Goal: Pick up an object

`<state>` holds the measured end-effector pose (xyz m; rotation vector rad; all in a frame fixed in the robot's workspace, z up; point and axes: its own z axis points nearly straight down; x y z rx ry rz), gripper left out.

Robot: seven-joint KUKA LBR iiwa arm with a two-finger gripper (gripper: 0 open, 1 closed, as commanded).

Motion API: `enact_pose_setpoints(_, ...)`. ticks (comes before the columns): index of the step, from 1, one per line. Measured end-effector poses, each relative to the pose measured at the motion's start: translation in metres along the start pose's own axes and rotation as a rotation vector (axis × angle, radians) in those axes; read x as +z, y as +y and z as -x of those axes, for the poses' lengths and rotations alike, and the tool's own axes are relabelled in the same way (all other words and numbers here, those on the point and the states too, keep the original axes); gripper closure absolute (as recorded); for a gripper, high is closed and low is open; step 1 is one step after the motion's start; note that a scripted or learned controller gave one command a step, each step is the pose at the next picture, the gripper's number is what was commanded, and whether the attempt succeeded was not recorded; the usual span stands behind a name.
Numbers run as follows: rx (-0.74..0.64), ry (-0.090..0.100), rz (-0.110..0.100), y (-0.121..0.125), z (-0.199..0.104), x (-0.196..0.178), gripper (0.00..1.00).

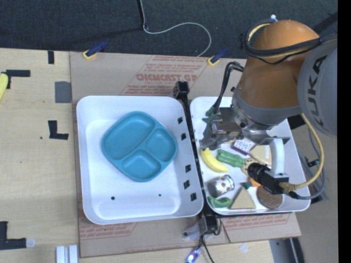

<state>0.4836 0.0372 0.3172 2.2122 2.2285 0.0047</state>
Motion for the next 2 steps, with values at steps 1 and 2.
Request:
enact_pose_setpoints(1,-0.001,0.002,0.007,0.001,-0.049,-0.113,1.0)
enact_pose_setpoints(2,0.005,-0.001,0.0,0.001,-0.073,-0.155,1.0)
